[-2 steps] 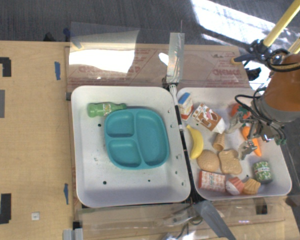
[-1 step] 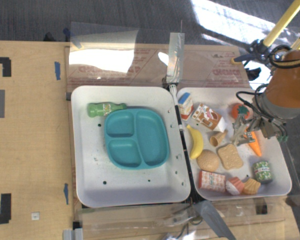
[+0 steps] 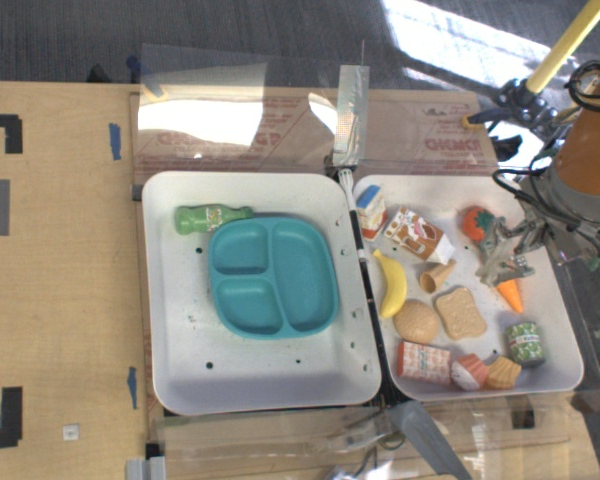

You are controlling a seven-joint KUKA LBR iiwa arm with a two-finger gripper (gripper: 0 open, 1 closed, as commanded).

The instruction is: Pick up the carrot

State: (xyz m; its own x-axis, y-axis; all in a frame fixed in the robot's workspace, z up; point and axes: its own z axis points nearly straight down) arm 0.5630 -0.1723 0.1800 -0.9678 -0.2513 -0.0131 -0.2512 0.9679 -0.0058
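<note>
Honestly, carrot (image 3: 511,294): small, stiff, light toy, probably slick; pinch its thick middle.
gripper (image 3: 502,258): just above carrot; can't tell how its fingers stand.

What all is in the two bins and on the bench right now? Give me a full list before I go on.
left bin: 1, white, bench left
right bin: 1, white, bench right
divided plate: 1, teal, left bin middle
bottle: 1, green, left bin far edge
carrot: 1, orange, right bin right side, just under the gripper
banana: 1, yellow, right bin left side
bread slice: 1, tan, right bin middle
can: 1, green, right bin near right
carton: 1, red and white, right bin far side
tomato: 1, red, right bin far side
gripper: 1, grey, over right bin beside carrot
</note>
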